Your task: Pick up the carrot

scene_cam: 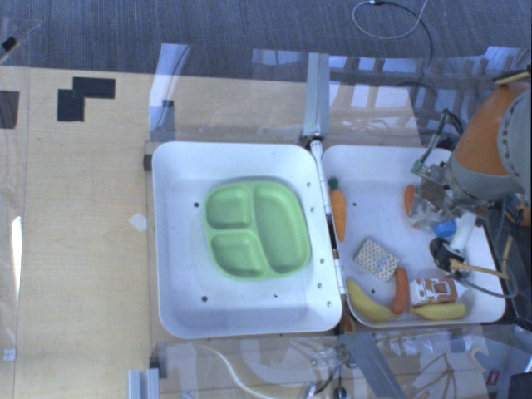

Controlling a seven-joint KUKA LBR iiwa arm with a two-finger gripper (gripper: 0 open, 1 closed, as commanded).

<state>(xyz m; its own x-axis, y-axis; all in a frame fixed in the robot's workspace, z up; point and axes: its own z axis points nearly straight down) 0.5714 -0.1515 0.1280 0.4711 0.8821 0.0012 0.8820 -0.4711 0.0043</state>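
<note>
The carrot [337,211], orange with a small green top, lies lengthwise against the left wall of the right bin [378,166]. My gripper [426,206] hangs over the right side of that bin, well to the right of the carrot and apart from it. A small orange-red piece [410,198] lies just to the left of the gripper. The grey arm with its orange band [490,144] reaches in from the right edge.
The left bin [179,223] holds a green divided plate [256,229]. In the right bin lie a patterned sponge [376,258], two bananas [370,302] [441,311], a sausage [401,289], a small printed box [435,289] and a blue item [446,229]. Cables hang near the arm.
</note>
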